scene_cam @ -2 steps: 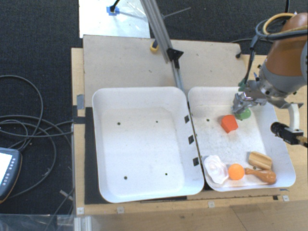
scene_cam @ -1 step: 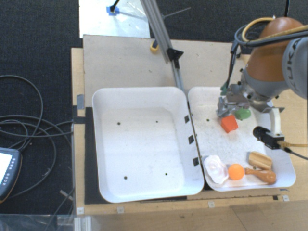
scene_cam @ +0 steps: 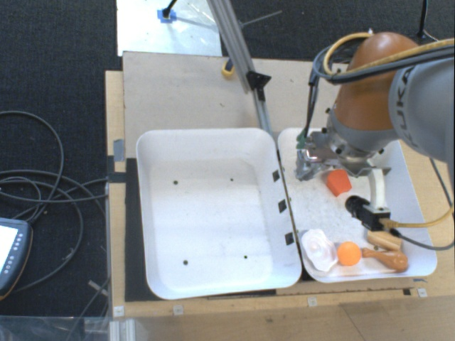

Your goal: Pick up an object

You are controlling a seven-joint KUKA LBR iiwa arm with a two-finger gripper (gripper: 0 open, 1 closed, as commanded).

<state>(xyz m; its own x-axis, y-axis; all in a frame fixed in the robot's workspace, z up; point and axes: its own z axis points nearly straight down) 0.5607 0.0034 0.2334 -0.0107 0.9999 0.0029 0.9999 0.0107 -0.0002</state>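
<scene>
Gripper (scene_cam: 307,163) hangs low over the far left corner of the right bin (scene_cam: 419,258); you can't tell from here how it is set. Just right of it lies an orange block (scene_cam: 338,182). Nearer you sit an orange ball (scene_cam: 348,253), a clear wrapper (scene_cam: 318,249), a wooden tool (scene_cam: 384,250). Left bin (scene_cam: 213,212) sits alongside.

Bright, even overhead light is washing the two shallow white plastic bins (scene_cam: 213,212) nearly to glare. Soft, faint shadows are lying beneath the grey metal pole (scene_cam: 238,41). Focus is holding fairly sharp, slightly grainy throughout.
</scene>
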